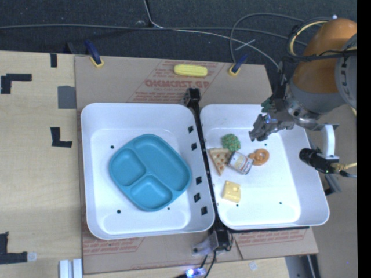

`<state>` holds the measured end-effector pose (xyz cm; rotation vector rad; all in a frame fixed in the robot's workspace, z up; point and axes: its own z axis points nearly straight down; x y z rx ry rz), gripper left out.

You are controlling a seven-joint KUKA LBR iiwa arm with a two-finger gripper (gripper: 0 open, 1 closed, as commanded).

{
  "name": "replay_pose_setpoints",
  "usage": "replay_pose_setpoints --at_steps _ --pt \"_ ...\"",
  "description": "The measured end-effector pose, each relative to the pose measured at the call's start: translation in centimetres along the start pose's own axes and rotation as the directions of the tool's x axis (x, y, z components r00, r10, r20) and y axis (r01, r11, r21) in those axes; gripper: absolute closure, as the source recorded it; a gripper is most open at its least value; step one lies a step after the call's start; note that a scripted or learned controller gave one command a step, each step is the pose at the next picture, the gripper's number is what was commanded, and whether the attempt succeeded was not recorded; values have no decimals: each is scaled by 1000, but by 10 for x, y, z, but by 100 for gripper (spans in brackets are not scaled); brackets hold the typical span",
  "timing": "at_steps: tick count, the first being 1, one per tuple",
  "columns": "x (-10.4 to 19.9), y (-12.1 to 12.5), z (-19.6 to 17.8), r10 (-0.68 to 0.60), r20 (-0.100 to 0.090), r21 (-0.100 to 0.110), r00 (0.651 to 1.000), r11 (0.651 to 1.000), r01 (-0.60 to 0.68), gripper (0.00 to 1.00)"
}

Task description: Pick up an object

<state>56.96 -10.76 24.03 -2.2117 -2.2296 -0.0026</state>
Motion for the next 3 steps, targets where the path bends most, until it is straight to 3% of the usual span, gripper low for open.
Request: replay_pose_setpoints --at_steps 2,3 --pt "94 18 -5 1 1 1 1000 1000 -1 100" --pt "146 34 13 2 2 3 1000 1000 -2 100"
